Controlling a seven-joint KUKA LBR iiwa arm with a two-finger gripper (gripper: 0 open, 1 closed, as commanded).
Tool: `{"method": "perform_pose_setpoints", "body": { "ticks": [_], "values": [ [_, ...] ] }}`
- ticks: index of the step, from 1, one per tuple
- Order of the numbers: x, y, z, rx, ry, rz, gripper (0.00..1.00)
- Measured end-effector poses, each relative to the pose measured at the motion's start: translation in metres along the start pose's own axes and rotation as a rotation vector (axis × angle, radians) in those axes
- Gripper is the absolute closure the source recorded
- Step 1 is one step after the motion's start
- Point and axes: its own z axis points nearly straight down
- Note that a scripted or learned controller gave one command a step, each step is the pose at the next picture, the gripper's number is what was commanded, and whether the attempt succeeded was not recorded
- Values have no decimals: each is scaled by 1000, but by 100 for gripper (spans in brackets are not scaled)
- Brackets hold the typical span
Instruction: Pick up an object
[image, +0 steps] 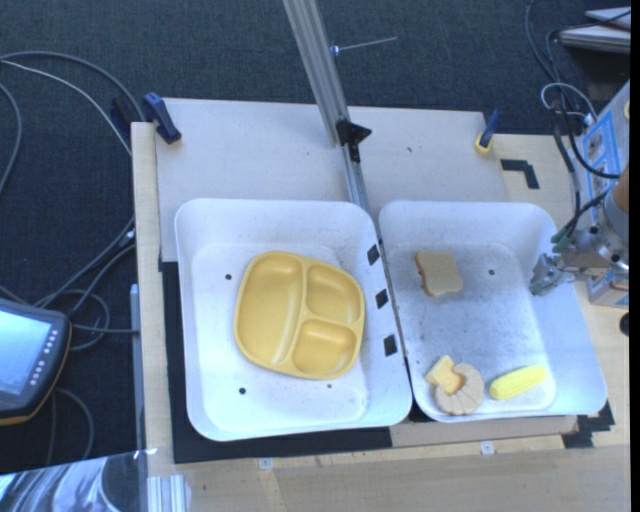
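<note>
The right bin (500, 215) holds a tan slice of toy bread (438, 272) near its back left. Near its front edge lie a small yellow wedge (442, 374), a round tan cookie (463, 393) touching the wedge, and a yellow corn cob (518, 381). My gripper (549, 274) hangs over the bin's right rim, well to the right of the bread and above the corn. Nothing is seen in it.
A yellow divided plate (299, 314) lies in the left bin (200, 300). A metal pole (325, 75) slants up from between the bins at the back. Blue clamps (160, 116) sit at the bench's back corners, and cables hang at the far right.
</note>
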Motion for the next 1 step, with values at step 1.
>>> {"method": "perform_pose_setpoints", "body": {
  "ticks": [1],
  "values": [
    [2, -2, -64, -3, -1, -1, 100]
  ]
}}
